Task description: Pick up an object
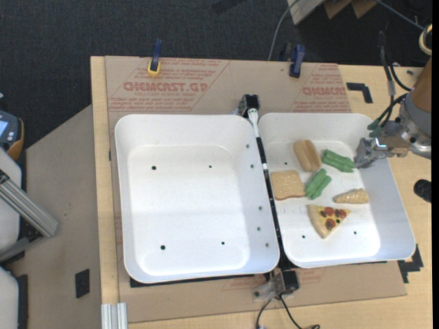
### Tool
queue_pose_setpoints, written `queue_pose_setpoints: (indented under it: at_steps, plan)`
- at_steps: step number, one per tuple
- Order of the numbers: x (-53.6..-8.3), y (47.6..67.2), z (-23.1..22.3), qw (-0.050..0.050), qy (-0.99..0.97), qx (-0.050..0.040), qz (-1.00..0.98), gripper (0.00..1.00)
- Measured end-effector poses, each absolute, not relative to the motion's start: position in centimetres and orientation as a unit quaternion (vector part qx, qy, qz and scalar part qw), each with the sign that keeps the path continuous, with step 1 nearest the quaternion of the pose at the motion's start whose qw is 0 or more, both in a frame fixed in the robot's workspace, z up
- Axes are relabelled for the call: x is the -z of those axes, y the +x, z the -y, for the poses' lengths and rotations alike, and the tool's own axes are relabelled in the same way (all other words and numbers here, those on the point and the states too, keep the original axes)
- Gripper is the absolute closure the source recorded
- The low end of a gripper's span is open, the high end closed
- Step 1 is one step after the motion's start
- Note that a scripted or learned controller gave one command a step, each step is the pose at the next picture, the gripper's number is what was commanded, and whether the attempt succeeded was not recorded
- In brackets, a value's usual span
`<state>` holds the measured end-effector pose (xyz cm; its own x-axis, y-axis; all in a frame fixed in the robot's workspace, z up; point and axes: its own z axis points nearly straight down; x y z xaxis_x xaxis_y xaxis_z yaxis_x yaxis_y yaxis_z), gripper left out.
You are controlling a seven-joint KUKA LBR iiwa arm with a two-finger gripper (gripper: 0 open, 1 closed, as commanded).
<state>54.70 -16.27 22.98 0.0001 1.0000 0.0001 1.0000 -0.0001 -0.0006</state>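
The right bin [384, 242] holds several toy foods: a tan bread roll [307, 154], a slice of toast [287, 184], two green pods [338, 160] [317, 183], a pale pastry wedge [351, 197] and a pizza slice [327, 218]. My gripper [365, 153] hangs at the right bin's far right side, just to the right of the upper green pod. Nothing shows between its fingers.
The left bin [137, 142] sits beside the right one on a cardboard sheet [206, 81] held by two clamps [155, 59] [296, 60]. Cables [387, 60] run at the upper right. A black bracket [250, 105] sits between the bins' far corners.
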Motion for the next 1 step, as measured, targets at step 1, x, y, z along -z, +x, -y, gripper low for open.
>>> queue_pose_setpoints:
  at_steps: [1]
  plan:
    - [-39.95,62.0,10.45,-0.01,-0.704,0.0075,0.71,0.0]
